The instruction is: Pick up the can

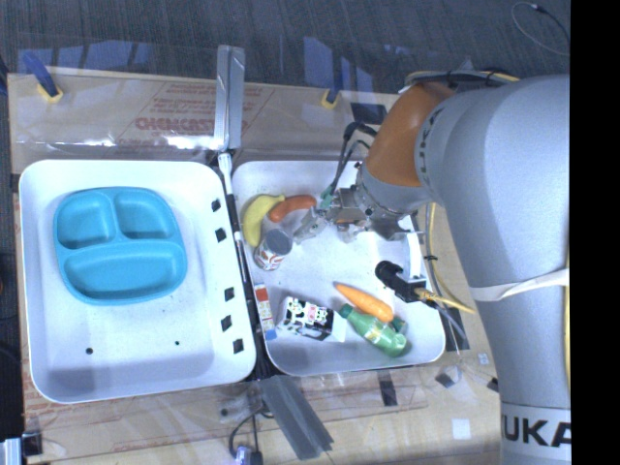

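you can read white letters "uka", cut off by the frame edge, on the grey robot arm [523,260] at lower right. faint reddish print on the bench's clear sheet [145,114] is too blurred to read.

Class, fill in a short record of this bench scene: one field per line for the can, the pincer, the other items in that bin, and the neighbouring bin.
can: lying tilted in the right bin, by its left wall
pincer: low over the bin, beside the can
other items: banana, carrot, green bottle, black-and-white carton
left bin: holds a blue divided plate
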Available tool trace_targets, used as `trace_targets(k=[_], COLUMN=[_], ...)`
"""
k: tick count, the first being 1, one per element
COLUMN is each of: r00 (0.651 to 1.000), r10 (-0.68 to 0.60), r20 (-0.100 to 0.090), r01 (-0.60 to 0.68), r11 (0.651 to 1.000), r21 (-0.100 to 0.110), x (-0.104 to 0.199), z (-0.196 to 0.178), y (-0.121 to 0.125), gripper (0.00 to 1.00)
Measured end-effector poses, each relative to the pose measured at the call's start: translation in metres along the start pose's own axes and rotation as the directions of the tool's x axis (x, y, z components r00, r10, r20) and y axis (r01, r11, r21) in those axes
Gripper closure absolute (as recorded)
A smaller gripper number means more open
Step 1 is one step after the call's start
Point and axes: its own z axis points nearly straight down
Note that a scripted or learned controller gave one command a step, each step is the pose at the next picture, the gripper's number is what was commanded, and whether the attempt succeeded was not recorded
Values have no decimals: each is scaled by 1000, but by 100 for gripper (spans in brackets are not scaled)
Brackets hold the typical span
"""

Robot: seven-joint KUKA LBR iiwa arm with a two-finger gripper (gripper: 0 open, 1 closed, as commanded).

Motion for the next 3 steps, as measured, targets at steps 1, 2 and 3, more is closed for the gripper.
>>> trace_targets(k=[1,2,3], r00=[1000,999,1000], r10=[-29,-55,12], r20=[0,1,2], r01=[29,55,-12], r11=[1000,999,1000], r21=[-1,-1,-3], x=[-43,-29,-26], z=[0,1,0], y=[-26,-68,-28], gripper=[0,0,0])
